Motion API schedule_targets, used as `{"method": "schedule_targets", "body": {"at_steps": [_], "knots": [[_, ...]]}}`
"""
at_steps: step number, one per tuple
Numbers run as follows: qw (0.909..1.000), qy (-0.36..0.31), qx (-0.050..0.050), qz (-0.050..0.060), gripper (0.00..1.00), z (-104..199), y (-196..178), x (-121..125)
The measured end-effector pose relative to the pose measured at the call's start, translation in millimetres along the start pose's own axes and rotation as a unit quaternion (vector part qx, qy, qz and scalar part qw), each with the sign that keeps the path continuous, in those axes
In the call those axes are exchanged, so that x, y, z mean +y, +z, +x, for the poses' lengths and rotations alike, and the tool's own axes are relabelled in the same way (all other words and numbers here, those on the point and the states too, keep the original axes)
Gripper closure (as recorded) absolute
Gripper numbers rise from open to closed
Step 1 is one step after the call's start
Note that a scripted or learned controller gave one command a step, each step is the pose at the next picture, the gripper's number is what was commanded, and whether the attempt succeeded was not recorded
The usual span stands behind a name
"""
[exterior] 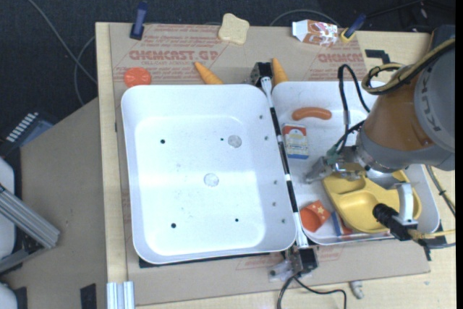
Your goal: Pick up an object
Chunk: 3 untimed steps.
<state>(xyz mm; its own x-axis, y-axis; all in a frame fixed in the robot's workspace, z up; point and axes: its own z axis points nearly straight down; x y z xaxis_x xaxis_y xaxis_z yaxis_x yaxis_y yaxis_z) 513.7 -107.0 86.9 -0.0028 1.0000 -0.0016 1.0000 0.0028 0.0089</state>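
Observation:
The right bin [322, 89] holds a brown sausage [312, 113], a small white carton with a red and blue label [295, 140], a red rounded item [315, 216] and a large yellow object [359, 208]. My gripper [320, 168] hangs low in this bin, just below the carton and at the upper left edge of the yellow object. It is above and to the right of the red item. The grey arm with its orange band [394, 119] covers the bin's right part.
The left bin [132, 108] shows two small round marks on its floor. Behind the bins on the cardboard lie a bread slice [233, 28], a blue clip [138, 20], an orange disc [136, 76], two carrots [207, 73] and a torn wrapper [316, 31].

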Motion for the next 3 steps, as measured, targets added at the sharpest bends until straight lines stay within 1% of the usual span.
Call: {"method": "schedule_targets", "body": {"at_steps": [1, 2, 3], "knots": [[1.0, 0.001, 0.0, 0.003, 0.0, -61.3, -76.5, 36.6], [1.0, 0.001, 0.001, 0.002, 0.0, 1.7, 0.9, 23.1], [1.0, -0.001, 0.0, -0.004, 0.0, -6.2, -2.2, -15.6]]}}
